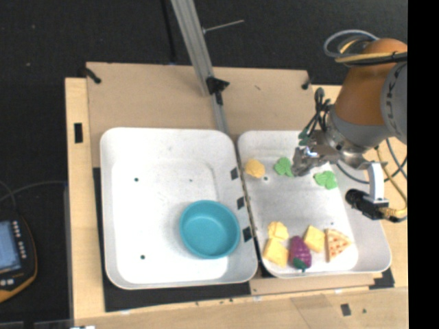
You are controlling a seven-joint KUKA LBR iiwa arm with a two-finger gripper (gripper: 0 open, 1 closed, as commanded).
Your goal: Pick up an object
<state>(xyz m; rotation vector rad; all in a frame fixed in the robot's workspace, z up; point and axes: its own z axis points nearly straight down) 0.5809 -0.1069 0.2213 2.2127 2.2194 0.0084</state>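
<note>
You can see the gripper [303,160] low over the far end of the right bin [363,235], between two green toys: one [283,166] just left of it, one [326,179] just right. You cannot tell how its tips stand. A yellow piece [255,168] lies further left; more toy food clusters near the front. A blue bowl [208,228] sits in the left bin [130,184]

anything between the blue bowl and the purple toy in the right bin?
Yes, in the camera view: from the blue bowl, the two bins' adjoining rims, then yellow blocks sitting right beside the purple toy.
</note>
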